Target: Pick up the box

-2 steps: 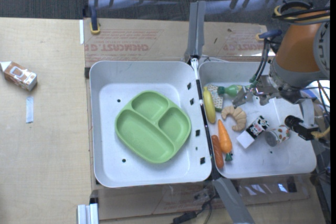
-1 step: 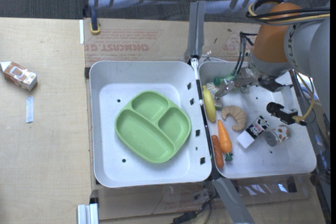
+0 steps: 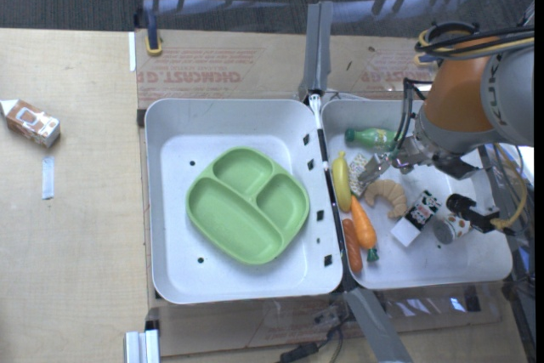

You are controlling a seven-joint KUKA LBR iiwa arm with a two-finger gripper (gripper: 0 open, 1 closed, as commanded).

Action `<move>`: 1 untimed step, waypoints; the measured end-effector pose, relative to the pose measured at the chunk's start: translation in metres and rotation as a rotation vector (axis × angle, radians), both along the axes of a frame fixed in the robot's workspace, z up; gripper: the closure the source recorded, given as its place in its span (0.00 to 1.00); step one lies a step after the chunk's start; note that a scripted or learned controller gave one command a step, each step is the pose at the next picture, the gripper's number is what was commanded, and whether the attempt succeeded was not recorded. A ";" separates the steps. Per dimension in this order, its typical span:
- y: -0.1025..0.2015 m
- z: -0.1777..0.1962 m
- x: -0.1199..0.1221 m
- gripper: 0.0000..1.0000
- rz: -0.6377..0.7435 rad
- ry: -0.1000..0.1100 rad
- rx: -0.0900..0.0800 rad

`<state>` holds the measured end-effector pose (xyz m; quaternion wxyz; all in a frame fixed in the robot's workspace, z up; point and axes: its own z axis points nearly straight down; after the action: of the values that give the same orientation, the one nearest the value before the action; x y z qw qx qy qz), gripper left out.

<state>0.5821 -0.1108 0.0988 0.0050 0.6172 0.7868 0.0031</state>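
- The arm hangs over the right bin, in the approach step; nothing is lifted yet.
- The gripper is low among the food; whether it is apart or together I cannot tell.
- The box, a small white carton with black patches, lies tilted just to the arm side of the gripper, past the croissant.
- Next move, I judge: shift over the box and descend.
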 end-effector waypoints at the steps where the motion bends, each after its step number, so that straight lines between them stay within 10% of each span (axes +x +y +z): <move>1: 0.004 0.039 0.061 0.00 0.078 0.010 0.000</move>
<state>0.6429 -0.1064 0.1374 0.0010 0.5860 0.8103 0.0001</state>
